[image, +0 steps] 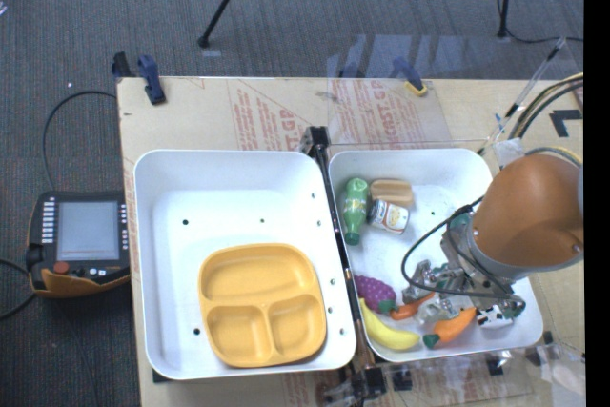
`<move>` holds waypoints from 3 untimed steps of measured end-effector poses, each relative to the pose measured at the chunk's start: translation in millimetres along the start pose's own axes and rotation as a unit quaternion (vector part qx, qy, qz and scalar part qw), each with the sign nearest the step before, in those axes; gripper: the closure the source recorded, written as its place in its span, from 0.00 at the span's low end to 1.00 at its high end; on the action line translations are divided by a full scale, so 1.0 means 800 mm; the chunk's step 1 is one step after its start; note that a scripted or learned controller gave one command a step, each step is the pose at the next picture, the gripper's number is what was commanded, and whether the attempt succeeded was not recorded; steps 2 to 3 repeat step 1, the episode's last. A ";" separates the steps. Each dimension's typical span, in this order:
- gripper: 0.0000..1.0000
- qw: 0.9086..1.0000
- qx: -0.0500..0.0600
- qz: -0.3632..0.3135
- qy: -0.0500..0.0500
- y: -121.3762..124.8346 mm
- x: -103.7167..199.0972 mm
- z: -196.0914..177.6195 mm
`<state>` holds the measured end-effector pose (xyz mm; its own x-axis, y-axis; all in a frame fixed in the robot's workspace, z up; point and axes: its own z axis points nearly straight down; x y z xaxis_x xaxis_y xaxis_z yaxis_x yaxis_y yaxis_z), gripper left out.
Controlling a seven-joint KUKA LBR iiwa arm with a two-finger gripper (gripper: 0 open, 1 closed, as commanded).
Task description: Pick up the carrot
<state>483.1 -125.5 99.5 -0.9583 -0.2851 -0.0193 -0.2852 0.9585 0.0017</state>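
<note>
Orange plastic carrot [452, 326] with green top, lying just beside yellow banana [389, 328] in right white bin [434, 158]. Two-finger gripper [456, 293] low above it; spread of jaws impossible to tell. Best centred on the carrot's middle, away from the banana.

worktop [238, 114] cardboard sheet: red print, upside down and skewed, letters not legible | second red print patch [381, 114] near top middle: same, unreadable | small jar [389, 216] label in right bin: too small to read | pendant [81, 238] screen on floor, left: blank grey, no readable text
</note>
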 end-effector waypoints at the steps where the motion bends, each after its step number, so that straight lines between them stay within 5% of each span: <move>1: 1.00 0.999 0.000 -0.041 0.008 0.005 -0.012 -0.052; 3: 1.00 0.999 0.000 -0.041 0.008 0.005 -0.012 -0.052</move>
